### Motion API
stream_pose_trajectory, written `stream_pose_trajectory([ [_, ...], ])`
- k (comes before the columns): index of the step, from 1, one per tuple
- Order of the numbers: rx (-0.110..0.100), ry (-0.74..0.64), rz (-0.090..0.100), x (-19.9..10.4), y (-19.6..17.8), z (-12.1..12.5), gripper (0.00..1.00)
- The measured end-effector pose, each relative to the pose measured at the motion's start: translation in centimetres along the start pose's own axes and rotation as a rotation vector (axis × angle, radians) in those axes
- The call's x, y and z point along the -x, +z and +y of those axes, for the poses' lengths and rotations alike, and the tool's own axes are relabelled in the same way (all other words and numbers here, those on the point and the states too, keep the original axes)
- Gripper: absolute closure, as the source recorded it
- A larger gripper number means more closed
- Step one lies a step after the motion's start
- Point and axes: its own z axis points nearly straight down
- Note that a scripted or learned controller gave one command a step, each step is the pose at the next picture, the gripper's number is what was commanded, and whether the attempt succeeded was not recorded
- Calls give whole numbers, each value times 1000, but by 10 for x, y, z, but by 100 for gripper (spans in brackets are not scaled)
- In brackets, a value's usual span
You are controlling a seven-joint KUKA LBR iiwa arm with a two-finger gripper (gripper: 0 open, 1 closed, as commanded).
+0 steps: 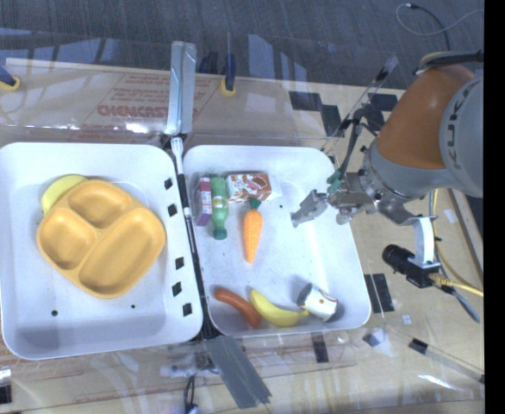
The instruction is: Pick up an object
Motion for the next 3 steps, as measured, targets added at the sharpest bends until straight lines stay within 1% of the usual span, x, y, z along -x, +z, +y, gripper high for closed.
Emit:
stream_pose_trajectory([
  [1, -1, 21, 0, -56, 77, -2, 0],
  [2, -1, -49, 0, -61, 133, 28, 0],
  [3, -3, -53, 0, -61, 123, 28, 100],
])
